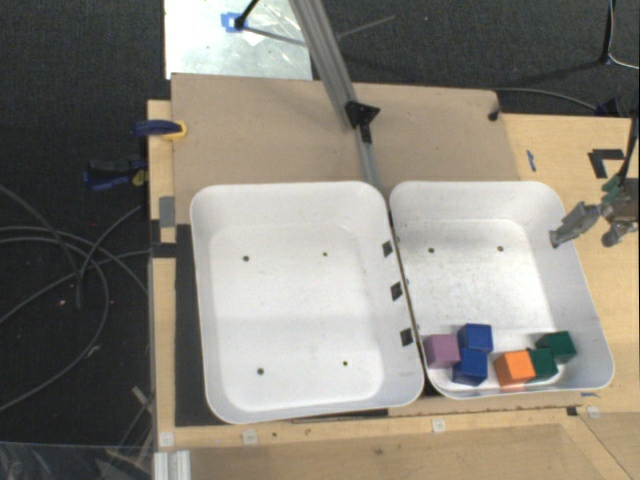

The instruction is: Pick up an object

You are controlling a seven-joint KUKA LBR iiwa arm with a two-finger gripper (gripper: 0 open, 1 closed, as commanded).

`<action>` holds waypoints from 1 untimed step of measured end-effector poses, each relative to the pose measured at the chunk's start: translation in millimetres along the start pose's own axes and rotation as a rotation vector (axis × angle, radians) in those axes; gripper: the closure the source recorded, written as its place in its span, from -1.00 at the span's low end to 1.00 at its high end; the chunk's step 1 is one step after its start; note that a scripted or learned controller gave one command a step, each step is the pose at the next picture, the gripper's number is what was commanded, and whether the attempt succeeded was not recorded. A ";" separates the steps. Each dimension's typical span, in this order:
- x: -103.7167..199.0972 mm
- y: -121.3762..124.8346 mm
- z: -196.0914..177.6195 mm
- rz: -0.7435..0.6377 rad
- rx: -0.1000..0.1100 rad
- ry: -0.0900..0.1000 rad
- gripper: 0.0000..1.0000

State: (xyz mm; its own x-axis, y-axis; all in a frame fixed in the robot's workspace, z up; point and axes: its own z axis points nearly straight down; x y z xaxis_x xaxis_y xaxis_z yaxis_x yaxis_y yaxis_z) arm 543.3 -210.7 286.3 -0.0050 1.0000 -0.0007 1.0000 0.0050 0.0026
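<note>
Several small blocks lie bunched at the front of the right bin: a purple block, two blue blocks, an orange block and a green block with a second green piece beside the orange one. My gripper hangs at the view's right edge, over the right bin's right rim and well behind the blocks. Its fingers are spread open with nothing between them.
The left bin lies beside the right one on a brown board. A grey pole slants in from the top to the gap between the bins. Clamps and cables lie on the floor to the left.
</note>
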 end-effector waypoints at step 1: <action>72.6 66.1 112.4 -0.006 0.006 0.004 -1.00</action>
State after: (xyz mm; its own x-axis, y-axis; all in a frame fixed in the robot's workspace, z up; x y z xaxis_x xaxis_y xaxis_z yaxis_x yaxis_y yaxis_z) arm 609.3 -137.9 174.1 -0.0111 0.9999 0.0033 0.9999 0.0111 -0.0029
